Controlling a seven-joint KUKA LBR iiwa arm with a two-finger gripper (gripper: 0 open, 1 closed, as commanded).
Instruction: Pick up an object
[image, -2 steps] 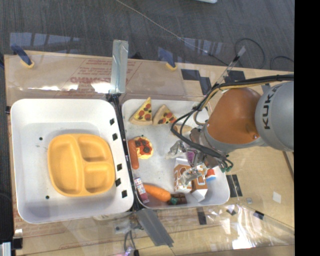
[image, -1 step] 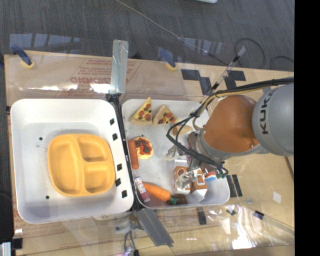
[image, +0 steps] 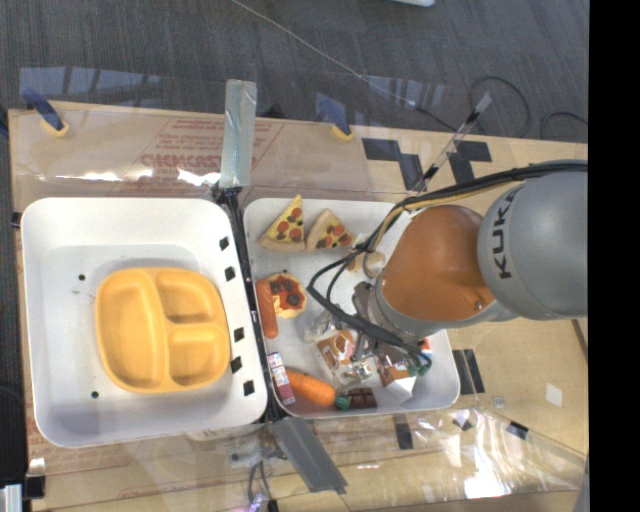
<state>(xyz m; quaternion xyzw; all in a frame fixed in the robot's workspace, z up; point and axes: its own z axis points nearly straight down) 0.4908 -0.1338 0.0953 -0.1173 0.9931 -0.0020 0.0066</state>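
Gripper (image: 385, 352) low in right bin (image: 440, 392), lower right of frame; we cannot tell its state or any hold | clutter beside it: wrapped snack (image: 337, 346), carrot (image: 311, 389), sausage (image: 267, 308), pizza slices (image: 284, 224) at bin top | left bin (image: 50, 300) holds yellow tray (image: 160, 328) | wrist hides items.

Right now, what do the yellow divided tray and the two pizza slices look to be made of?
The yellow tray looks like moulded plastic with a smooth, slightly matte finish and rounded compartment walls. The pizza slices seem to be toy plastic, judging by their flat, uniform colours, though that is uncertain.
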